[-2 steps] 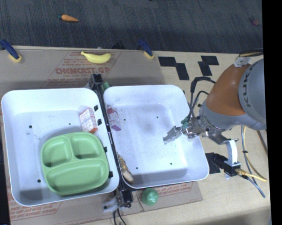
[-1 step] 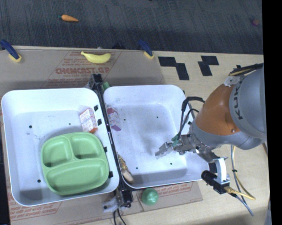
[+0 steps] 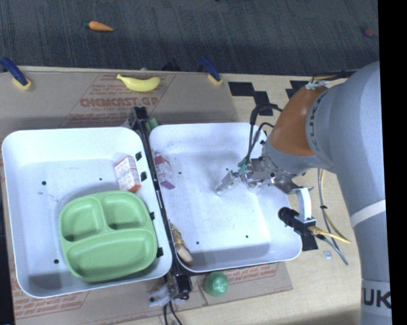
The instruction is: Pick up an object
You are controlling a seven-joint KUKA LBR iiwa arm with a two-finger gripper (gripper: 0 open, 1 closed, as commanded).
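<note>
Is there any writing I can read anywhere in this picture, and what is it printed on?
"CHEMCAST GP" in red, as best it reads, on the cardboard sheet behind the left bin.
"UK", cut off by the frame, on the arm's grey base.
Print on the small carton in the left bin: too small to read.
Red print along the cardboard's front edge: blurred.

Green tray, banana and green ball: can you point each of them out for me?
Green tray point(image 3: 109, 235), camera view, on the divider between its compartments.
Banana point(image 3: 139, 82), camera view, middle of its curve.
Green ball point(image 3: 216, 284), camera view, centre of the ball.
</note>
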